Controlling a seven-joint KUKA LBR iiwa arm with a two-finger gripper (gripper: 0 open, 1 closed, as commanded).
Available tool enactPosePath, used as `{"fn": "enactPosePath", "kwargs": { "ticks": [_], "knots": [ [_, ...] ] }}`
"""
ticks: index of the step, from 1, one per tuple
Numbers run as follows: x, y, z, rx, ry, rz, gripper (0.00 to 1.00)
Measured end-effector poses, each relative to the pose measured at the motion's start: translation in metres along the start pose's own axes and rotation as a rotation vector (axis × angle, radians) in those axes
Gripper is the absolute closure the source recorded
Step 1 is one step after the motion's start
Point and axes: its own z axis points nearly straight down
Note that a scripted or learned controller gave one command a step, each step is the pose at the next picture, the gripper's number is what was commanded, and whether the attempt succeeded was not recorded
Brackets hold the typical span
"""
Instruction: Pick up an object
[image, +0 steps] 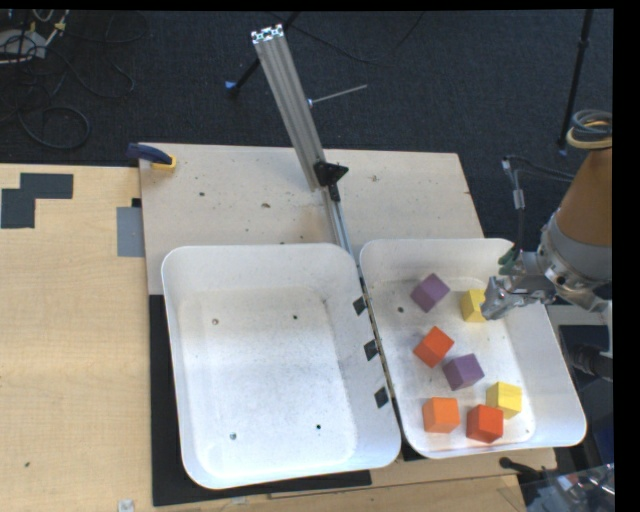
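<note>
The two-finger metal gripper (493, 300) sits at the right of the frame, low over the upper part of the right shallow white plastic bin (568, 400), with the grey arm and its orange band reaching in from the right edge. Just to its left, touching or all but touching the fingertips, lies a small yellow cube (472, 305). That cube is the likely target: it lies to the picture's left of the fingers, beside them rather than between them, so a grasp would call for a short shift leftward before closing. Being a cube, it offers no long axis to line up with.

How far apart the fingers stand I cannot tell; they read as one dark metal cluster at this angle, and nothing shows clamped between them.

Other blocks share the bin: a purple cube (430, 292) further left, an orange-red cube (433, 346) and a second purple cube (463, 371) below, then an orange cube (440, 414), a red cube (485, 424) and a second yellow cube (504, 397) along the lower edge. The left white bin (200, 270) lies well apart from the gripper.
</note>
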Motion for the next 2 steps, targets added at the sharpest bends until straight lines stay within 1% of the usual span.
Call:
{"fn": "enactPosePath", "kwargs": {
  "ticks": [1,2],
  "knots": [
    [0.057,-0.008,0.009,0.006,0.003,-0.008,1.00],
    [0.119,-0.011,0.014,0.006,0.004,-0.009,1.00]
  ]
}}
